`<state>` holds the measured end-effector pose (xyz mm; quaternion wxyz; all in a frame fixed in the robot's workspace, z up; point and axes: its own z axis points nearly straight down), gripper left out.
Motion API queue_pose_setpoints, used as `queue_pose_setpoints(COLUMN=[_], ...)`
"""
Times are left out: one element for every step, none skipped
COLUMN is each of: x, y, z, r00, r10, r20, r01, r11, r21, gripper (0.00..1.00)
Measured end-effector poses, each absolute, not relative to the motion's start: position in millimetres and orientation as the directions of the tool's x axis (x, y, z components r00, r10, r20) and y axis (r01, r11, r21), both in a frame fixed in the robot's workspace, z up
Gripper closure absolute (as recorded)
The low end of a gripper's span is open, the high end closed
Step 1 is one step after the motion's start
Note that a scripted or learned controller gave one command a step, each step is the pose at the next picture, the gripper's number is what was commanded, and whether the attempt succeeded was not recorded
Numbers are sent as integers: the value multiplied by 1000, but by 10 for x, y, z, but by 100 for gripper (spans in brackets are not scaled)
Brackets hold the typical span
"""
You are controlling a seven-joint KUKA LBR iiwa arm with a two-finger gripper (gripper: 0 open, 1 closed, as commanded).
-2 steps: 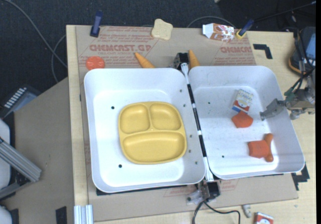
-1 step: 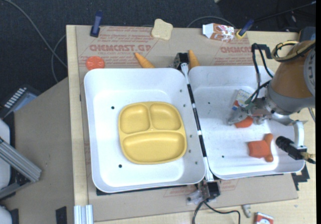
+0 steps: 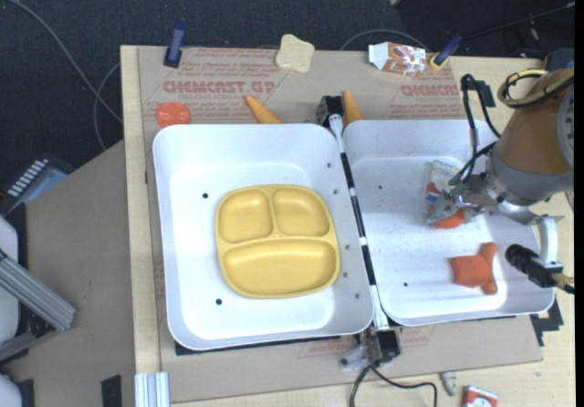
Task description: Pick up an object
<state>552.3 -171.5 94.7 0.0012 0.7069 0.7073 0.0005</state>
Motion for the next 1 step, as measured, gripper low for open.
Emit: queue_pose_setpoints(x=[5635], y=[-634], z=[1850], r00=[-2], r10=[1000], r20=[1], r01=[1000], r11=[2], r21=[1], gripper=[100])
